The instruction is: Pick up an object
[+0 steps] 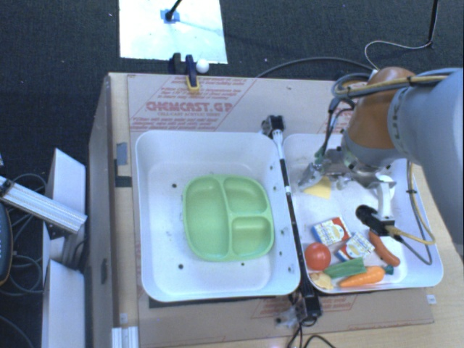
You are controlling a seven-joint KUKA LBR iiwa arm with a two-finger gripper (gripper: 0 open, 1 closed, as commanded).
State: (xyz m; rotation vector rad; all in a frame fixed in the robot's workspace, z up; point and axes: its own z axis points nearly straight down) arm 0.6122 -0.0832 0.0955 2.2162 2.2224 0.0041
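Clearly the arm is over the right bin (424, 270), its gripper (324, 171) low at the bin's far left part, just above a yellow piece (317, 190). Whether the jaws stand wide or narrow I cannot tell, since the wrist hides them; nothing shows between them. The piece lies flat, close to the wall that divides the bins, so a good grasp likely needs the jaws centred over it and lowered straight, with room kept from that wall. The other candidates lie nearer the front: two small cartons (330, 231), a tomato (317, 256), a carrot (362, 276) and a sausage (384, 248), packed close together, which would be harder to take singly. The left bin (156, 194) carries a green tray (228, 217).
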